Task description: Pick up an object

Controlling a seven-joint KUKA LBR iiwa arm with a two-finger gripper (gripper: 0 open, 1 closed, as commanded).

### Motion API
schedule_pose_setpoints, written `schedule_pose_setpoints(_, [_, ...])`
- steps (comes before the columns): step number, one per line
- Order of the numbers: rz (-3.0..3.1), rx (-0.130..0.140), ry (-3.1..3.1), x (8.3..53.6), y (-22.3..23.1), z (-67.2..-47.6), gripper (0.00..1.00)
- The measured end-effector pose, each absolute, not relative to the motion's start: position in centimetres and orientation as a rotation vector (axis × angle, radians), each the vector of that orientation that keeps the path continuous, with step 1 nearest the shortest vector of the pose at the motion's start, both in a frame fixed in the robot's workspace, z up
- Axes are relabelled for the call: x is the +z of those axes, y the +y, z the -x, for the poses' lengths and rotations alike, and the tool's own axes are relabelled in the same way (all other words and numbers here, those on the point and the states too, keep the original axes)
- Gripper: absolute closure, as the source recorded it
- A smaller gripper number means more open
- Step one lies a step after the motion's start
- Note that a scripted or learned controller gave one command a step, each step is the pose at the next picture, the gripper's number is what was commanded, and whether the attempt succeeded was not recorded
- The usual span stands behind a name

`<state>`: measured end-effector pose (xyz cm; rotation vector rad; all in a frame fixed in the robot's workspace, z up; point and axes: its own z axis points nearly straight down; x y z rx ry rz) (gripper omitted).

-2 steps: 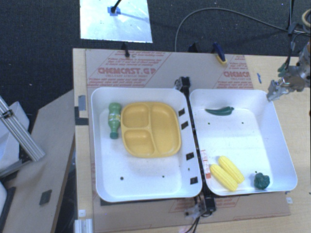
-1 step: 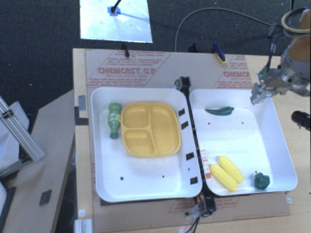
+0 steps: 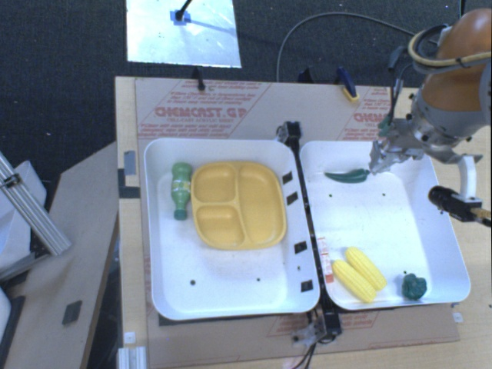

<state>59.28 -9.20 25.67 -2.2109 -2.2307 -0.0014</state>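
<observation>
We see the pincer [image 3: 378,162] lowered at the twelve o'clock end of the right bin [image 3: 442,229], its tip touching or just beside the right end of a green chilli pepper [image 3: 347,176]. Whether it is released or clenched we cannot tell, since the metal parts blur together, and we see nothing held clear of the bin floor. The pepper, a slim curved pod of glossy green, lies flat on the white floor near the bin's far wall.

At the six o'clock end of the same bin we note two yellow corn cobs [image 3: 359,274], ribbed and lying side by side at a slant, touching each other. Just beside them, toward three o'clock, sits a small dark green knobbly object [image 3: 413,286], perhaps a broccoli floret.

The left bin [image 3: 165,283] carries a yellow plastic tray [image 3: 237,204] with rounded corners and three shallow compartments. At its nine o'clock side, just beside it, lies a small green bottle [image 3: 181,190].

Both bins rest on a pale sheet [image 3: 223,106] covering the table, printed repeatedly in red with "CHEMCAST"; the smaller letters we cannot read. At twelve o'clock a shiny square metal plate [image 3: 182,21] lies on dark carpet.
</observation>
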Motion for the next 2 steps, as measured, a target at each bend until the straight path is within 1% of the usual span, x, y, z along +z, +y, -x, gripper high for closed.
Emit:
schedule_pose_setpoints(1, [2.211, 0.000, -2.230, 25.2, -4.4, -57.4, 1.00])
schedule_pose_setpoints(2, [2.210, -0.002, -2.231, 23.7, 0.4, -57.3, 1.00])
